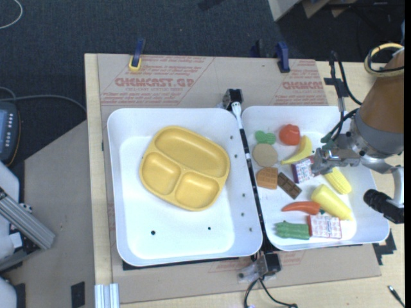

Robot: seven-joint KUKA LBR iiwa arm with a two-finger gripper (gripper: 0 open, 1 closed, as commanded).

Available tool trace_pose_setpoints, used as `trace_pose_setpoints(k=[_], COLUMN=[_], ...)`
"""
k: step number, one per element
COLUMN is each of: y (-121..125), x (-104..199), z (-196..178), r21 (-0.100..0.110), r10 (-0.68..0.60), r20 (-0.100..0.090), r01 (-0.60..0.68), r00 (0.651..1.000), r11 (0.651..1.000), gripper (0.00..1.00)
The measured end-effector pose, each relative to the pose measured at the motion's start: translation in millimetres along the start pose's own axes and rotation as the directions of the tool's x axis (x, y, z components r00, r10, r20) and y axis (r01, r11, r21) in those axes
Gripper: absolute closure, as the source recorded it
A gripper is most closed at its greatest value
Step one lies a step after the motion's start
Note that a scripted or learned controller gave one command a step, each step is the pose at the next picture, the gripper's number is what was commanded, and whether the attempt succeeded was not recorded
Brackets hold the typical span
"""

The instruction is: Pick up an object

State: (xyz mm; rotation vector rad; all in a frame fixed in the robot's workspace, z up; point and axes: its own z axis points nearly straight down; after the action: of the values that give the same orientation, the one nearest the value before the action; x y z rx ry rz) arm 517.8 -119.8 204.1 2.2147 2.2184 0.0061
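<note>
Right bin (pixel 270 117): gripper (pixel 319 163) over purple packet (pixel 303 170).

One camera looks down at a slant from above the bench (pixel 192 76), far enough back to take in both bins: the left bin (pixel 128 191) mid-frame, the right bin (pixel 359 236) beside it. The arm (pixel 385 108) enters from the right edge.

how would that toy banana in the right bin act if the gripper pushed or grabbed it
The toy banana looks like smooth, glossy plastic, so it is probably stiff, light and somewhat slippery. Its curved, tapering shape would likely make it pivot or slide aside rather than roll straight. It lies close to the red tomato and the gripper, so a push may well shift its neighbours.
</note>
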Motion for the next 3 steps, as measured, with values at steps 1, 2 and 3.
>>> trace_pose_setpoints(k=[1, 2, 3], y=[1.2, -10.9, -1.4], x=[0.0, 59.0, 108.5], z=[-22.2, -26.1, -13.4], r21=[0.003, 0.010, 0.011], r10=[0.000, -0.004, -0.003], r20=[0.000, -0.005, -0.004], r01=[0.000, 0.004, 0.003], r00=[1.000, 1.000, 1.000], r11=[1.000, 1.000, 1.000], gripper=[1.00, 1.00, 1.00])
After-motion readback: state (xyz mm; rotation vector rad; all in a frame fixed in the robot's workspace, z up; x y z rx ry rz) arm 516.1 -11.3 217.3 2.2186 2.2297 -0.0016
